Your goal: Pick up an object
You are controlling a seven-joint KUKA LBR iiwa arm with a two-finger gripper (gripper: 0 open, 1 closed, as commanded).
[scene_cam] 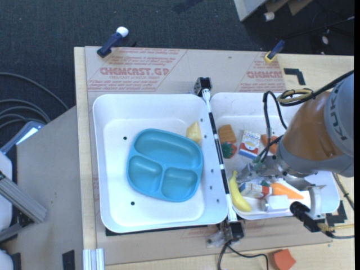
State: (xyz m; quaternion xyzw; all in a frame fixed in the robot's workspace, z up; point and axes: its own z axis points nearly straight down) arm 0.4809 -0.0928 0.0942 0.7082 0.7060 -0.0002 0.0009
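arm (315, 134) low over right bin (242, 102), gripper (260, 170) among clutter by banana (238, 194), finger state unclear, blue plate (165, 165) left bin (107, 167)

A robotics lab: a bench (140, 66) with two white bins (107, 151), loose cables (22, 103) and dark carpet (50, 16).

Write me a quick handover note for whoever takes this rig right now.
Gripper: down in the right bin among the clutter; its grip can't be judged from this view.
Right bin holds a banana, an orange carrot-like piece, a small carton and a brown block.
Left bin holds a blue divided plate and a pale yellow piece by the divider.
Done: arm is over the pile.
Left: confirm a grasp and lift one object.
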